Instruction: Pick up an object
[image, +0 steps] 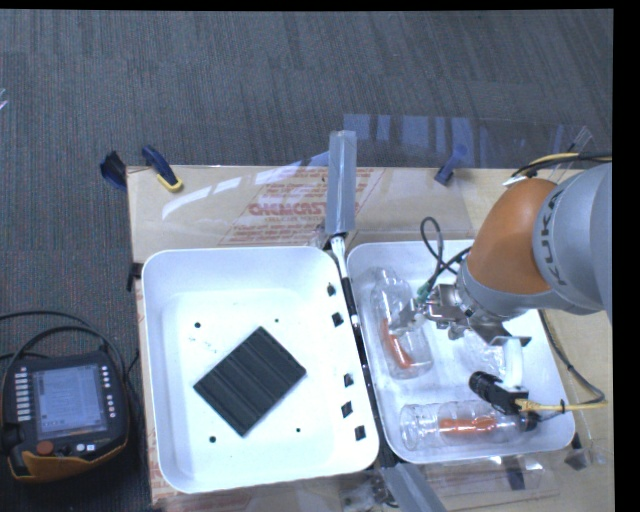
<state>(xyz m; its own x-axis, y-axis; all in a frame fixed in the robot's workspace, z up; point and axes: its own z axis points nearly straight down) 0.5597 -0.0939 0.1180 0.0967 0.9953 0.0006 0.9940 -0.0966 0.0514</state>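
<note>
Two clear plastic bottles with orange inside lie in the right bin. One bottle lies lengthwise near the bin's left wall. The other bottle lies crosswise along the front wall. My gripper hangs low over the right bin, right beside the first bottle's right side and possibly touching it. A flat black ribbed pad lies in the middle of the left bin, far from the gripper.
The arm's orange band and grey body cover the right bin's back right part. A grey post stands behind the ridge between the bins. A teach pendant sits on the floor at the left.
</note>
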